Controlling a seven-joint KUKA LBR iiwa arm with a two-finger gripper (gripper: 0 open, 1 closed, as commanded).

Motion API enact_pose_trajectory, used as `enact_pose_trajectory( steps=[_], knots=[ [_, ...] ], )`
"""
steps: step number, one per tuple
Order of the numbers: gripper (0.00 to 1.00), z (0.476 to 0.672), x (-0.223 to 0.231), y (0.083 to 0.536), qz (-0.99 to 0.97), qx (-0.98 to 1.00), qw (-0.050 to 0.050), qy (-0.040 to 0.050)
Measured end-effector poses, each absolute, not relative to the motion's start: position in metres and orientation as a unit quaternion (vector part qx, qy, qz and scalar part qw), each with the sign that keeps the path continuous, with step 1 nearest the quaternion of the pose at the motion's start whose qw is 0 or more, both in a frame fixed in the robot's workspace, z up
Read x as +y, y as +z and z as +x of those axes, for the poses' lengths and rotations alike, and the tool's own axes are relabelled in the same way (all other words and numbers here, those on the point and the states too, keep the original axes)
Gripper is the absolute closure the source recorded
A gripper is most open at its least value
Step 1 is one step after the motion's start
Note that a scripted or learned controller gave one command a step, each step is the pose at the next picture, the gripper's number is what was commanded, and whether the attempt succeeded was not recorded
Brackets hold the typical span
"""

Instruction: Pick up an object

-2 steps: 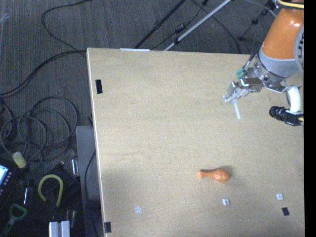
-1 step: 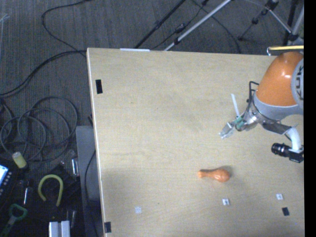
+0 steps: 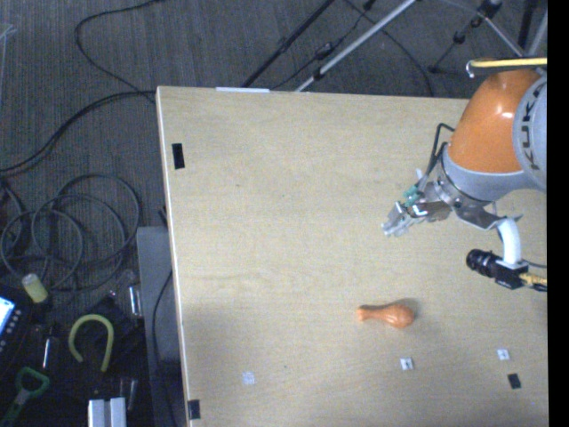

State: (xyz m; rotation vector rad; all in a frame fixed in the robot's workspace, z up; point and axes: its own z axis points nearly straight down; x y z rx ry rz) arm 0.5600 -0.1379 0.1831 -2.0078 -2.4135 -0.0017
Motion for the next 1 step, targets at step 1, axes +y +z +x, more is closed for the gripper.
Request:
enact_pose_trajectory(
  steps=[1],
  knots=[
    [0.0, 0.56, -0.138, 0.1831, -0.64, -0.769, 0.001, -0.0006]
  ],
)
